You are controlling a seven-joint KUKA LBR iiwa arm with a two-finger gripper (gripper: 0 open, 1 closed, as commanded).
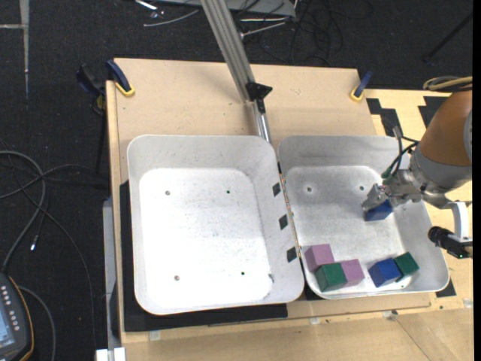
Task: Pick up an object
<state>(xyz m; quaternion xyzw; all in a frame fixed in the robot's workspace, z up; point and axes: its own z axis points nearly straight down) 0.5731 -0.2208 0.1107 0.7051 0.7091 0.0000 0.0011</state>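
Lying nearest the camera, along the right bin's 6 o'clock rim, are five blocks: a green one touching a purple one, a second purple one just behind them, and toward 5 o'clock a blue one touching a smaller green one. Farther back, near the bin's 3 o'clock side, the gripper sits over another blue block, which shows just under its fingertips; whether the fingers grip it I cannot tell. The arm enters from 3 o'clock. At 9 o'clock the left bin lies beside the right one, touching. Beyond both, a metal pole slants off toward 12 o'clock.
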